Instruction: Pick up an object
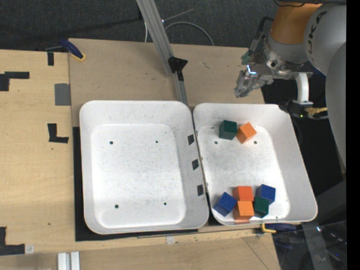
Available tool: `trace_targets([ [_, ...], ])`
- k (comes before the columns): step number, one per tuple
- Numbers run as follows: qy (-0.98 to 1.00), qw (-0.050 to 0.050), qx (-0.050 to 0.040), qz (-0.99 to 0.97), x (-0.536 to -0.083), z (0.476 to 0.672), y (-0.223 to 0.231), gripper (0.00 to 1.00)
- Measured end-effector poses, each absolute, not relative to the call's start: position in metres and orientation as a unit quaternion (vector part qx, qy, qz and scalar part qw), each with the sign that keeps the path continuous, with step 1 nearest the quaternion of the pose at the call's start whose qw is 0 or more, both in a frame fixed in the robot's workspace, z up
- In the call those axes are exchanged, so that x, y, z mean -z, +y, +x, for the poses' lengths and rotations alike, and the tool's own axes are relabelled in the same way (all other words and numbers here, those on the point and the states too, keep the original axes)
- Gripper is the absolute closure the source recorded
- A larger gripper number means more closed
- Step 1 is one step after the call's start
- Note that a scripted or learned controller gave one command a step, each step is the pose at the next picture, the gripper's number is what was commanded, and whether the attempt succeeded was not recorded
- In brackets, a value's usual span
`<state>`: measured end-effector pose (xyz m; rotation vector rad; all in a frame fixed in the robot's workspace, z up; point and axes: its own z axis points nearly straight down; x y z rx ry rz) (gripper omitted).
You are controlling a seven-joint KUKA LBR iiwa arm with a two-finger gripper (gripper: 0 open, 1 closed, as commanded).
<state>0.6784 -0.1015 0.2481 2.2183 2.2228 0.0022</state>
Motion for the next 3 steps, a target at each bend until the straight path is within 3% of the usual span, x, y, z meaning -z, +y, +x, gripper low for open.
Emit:
trace_targets([
  [3,0.71,-0.002,0.0006,0.705,-0.23,0.65,0.064,1.0],
])
